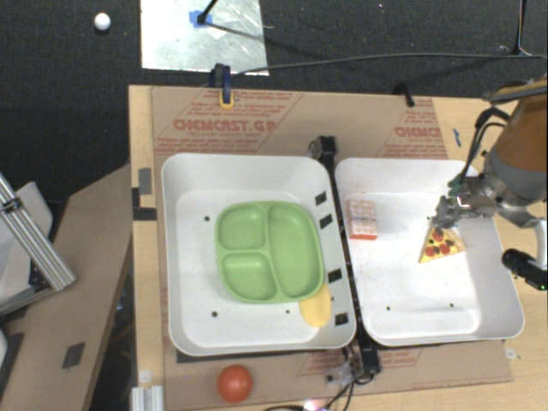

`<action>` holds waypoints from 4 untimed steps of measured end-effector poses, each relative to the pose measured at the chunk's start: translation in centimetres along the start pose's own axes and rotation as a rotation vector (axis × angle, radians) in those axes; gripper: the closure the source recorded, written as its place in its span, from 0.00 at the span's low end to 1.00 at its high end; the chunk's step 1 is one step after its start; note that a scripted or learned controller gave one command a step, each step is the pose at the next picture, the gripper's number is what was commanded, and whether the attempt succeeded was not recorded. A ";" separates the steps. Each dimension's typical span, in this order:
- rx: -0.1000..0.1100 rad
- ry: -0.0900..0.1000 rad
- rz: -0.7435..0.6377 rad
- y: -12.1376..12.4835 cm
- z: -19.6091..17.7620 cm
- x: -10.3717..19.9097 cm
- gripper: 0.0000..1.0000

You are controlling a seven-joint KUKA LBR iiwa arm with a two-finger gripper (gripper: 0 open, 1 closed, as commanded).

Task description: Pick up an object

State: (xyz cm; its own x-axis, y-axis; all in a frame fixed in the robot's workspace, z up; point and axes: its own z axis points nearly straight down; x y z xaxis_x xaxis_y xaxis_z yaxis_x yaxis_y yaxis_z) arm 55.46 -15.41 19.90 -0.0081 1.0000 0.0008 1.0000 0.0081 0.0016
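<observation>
Orange-red and round, a ball sat on the worktop at the near edge, at about seven o'clock from the middle of the scene, just outside the left bin. Inside that bin a green divided plate lay flat near the centre, and a yellow piece poked out from under its five o'clock corner, touching it.

Across the divider, the right bin held two things. A pizza slice toy, yellow with red spots, lay toward three o'clock of that bin's floor. A small red-and-white packet lay toward nine o'clock, close to the bin's left wall and well apart from the slice.

The arm reached in from three o'clock, grey below an orange band. Its pincer hung right over the slice's far end, at or just above it; I could not tell whether the tips were spread or pressed together, nor whether they touched the slice.

Farther off, at twelve o'clock, a blue and yellow clamp gripped the worktop's far edge. Beyond it lay a silvery sheet, and a small white ball rested at eleven o'clock.
</observation>
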 end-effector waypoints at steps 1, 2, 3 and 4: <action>0.000 0.000 -0.001 0.5 0.5 4.9 1.00; 0.001 0.001 -0.002 0.1 0.3 10.3 1.00; 0.000 0.001 -0.002 0.9 0.8 15.6 1.00; -0.001 0.002 -0.002 1.1 -1.0 21.0 1.00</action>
State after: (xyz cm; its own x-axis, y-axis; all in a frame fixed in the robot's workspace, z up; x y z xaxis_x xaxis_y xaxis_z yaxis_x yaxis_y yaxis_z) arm 56.38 5.62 20.93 -0.0102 0.9999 0.0030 0.9999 0.0102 0.0027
